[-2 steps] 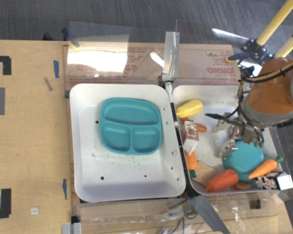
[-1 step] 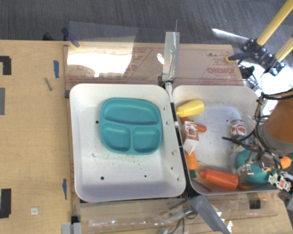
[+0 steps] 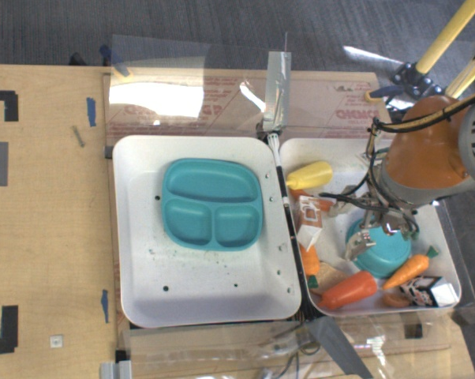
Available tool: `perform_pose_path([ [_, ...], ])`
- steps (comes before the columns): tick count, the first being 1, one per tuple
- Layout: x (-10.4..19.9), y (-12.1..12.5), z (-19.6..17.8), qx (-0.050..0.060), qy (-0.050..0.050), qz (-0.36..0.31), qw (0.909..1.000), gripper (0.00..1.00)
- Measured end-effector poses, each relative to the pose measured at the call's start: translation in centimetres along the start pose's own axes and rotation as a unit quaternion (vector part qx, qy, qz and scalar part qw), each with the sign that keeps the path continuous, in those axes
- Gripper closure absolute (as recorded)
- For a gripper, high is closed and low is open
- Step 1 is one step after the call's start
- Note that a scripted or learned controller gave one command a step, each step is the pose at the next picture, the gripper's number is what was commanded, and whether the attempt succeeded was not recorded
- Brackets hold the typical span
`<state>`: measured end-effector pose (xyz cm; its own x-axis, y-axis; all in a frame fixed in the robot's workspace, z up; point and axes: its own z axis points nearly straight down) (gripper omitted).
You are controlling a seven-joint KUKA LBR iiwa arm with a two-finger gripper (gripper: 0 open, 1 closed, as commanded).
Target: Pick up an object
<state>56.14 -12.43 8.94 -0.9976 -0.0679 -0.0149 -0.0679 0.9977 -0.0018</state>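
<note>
Teal round bowl (image 3: 386, 251) among toy food

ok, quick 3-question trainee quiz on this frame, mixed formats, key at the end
1. True or false: the teal divided plate lies in the right bin.
2. Which object lies nearest the tool? A) yellow item B) teal bowl C) teal divided plate
3. Fill in: the red pepper lies along the right bin's ____ edge, near or far.

Key: 1 false, it lies in the left bin. 2 B. 3 near.
</note>
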Motion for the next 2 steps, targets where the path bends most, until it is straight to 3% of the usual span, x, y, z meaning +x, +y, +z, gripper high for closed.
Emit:
perform_pose_path([
  [1,-8.1,0.5,0.1,0.0,0.036,0.003,0.9994,0.0],
  [2,-0.7,-3.9,0.1,0.0,0.003,0.067,0.9977,0.0],
])
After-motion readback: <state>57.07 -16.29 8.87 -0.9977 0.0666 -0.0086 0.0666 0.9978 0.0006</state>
